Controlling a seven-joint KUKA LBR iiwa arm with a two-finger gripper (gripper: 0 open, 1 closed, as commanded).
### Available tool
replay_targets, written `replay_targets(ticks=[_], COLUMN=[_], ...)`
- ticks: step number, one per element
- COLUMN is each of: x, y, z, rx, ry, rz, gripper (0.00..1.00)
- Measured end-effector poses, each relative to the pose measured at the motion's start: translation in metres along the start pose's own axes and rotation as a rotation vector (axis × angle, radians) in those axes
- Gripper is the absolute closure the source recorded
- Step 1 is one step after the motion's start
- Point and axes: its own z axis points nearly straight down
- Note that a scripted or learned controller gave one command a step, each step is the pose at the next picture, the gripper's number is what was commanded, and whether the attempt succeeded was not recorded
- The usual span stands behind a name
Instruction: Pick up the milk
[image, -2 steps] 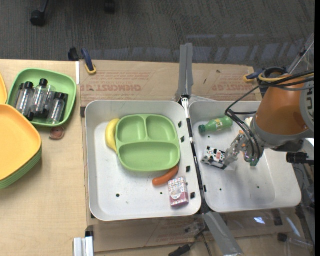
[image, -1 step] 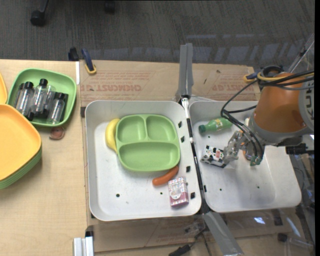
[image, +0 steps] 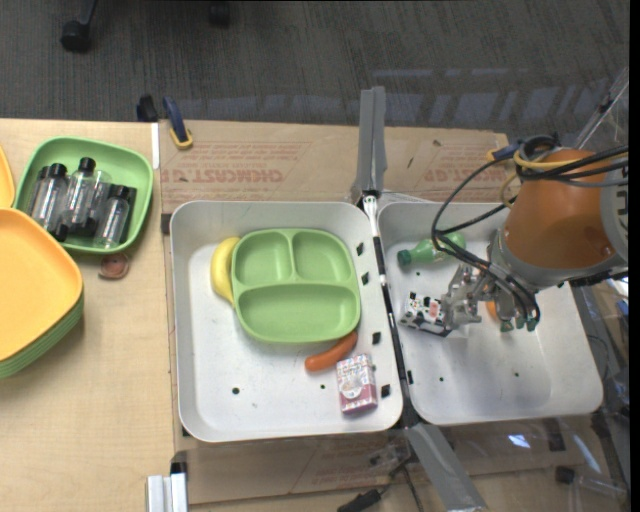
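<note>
A small white milk carton (image: 424, 312) with dark and red print lies on its side in the right bin (image: 500, 390), near that bin's left wall. My gripper (image: 466, 303) hangs low over the right bin, just right of the carton and close to its end. The orange wrist band (image: 555, 215) and cables cover the arm above it. I cannot make out whether the gripper touches the carton.
A green bottle-shaped item (image: 420, 253) lies at the back of the right bin, and a small orange piece (image: 496, 311) sits right of the gripper. The left bin (image: 200, 380) holds a green divided plate (image: 295, 285), a banana (image: 221, 268), an orange sausage shape (image: 330, 355) and a pink carton (image: 356, 385).
</note>
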Motion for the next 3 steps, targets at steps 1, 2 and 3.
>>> replay_targets(ticks=[1, 2, 3], x=[-0.011, -0.0133, -0.01], y=[0.0005, 0.0006, -0.0076], z=[0.0019, 0.0014, 0.001], rx=[-0.005, -0.008, -0.016], ry=[0.017, 0.007, -0.003], rz=[-0.224, -0.418, -0.614], gripper=[1.0, 1.0, 1.0])
